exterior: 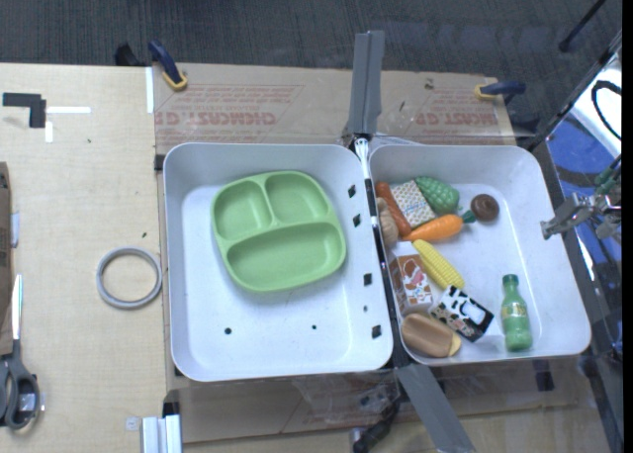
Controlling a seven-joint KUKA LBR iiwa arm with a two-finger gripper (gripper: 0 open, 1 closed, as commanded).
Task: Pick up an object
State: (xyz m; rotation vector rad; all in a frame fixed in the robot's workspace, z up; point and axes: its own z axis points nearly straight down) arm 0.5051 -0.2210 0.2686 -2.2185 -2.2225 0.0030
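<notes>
The right bin (550,206) holds several toy foods along its left side. An orange carrot (438,228) lies above a yellow corn cob (438,264). A leafy green vegetable (436,192) and a small printed carton (409,204) sit at the back, with a brown round piece (485,207) to their right. A green bottle (514,313) lies near the front right corner. A black-and-white patterned item (463,314) and a bread bun (430,336) rest at the front. A printed packet (412,281) lies flat between them and the corn.
The left bin (183,273) carries a green divided plate (279,230). On the wooden bench to the left lie a tape ring (130,276) and scissors (18,382). A grey bar (366,85) rises behind the seam between the bins. Clamps (168,65) hold the cardboard at the back.
</notes>
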